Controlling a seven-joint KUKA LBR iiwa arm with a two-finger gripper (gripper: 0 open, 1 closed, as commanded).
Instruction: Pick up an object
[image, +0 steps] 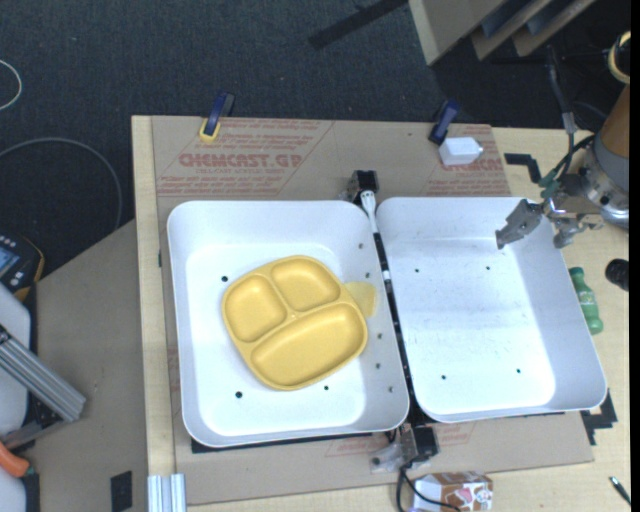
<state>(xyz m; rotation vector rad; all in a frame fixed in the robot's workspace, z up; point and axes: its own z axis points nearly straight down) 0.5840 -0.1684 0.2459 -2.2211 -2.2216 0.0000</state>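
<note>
looking down, we see the yellow divided plate, smooth rounded plastic, lying in the left bin, well apart at eight o'clock from our fingers, spread and holding nothing.

Bright, even light — soft shadows, slightly grainy.

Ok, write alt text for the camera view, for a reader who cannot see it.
A yellow divided plate with three compartments lies in the left white bin on a cardboard-covered bench. The arm's gripper hangs over the upper right corner of the right white bin, holding nothing. A green object lies just outside that bin's right rim.
</note>
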